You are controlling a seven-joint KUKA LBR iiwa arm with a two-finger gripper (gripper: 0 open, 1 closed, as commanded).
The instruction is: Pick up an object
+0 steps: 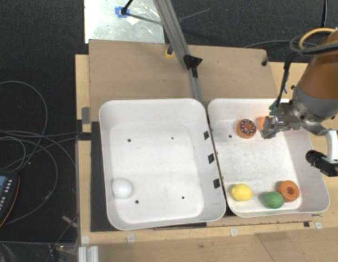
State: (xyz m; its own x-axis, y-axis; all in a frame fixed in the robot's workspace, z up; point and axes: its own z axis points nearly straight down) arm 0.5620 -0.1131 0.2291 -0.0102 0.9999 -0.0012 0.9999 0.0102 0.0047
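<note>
My gripper (269, 129) hangs over the far part of the right bin (256, 157), just right of a sprinkled brown donut (246, 128). Something small and orange shows right at the fingers, too hidden to name. Along the right bin's near edge lie a yellow lemon (241, 192), a green round fruit (273, 200) and an orange ring-shaped donut (289, 190). A white ball (122, 188) rests in the near left corner of the left bin (152, 119).
A grey pole (177, 31) slants across the bench from the top down to the gap between the bins. Black clips (211, 158) line the shared bin edge. Cables and a pendant (2, 192) lie on the floor at left.
</note>
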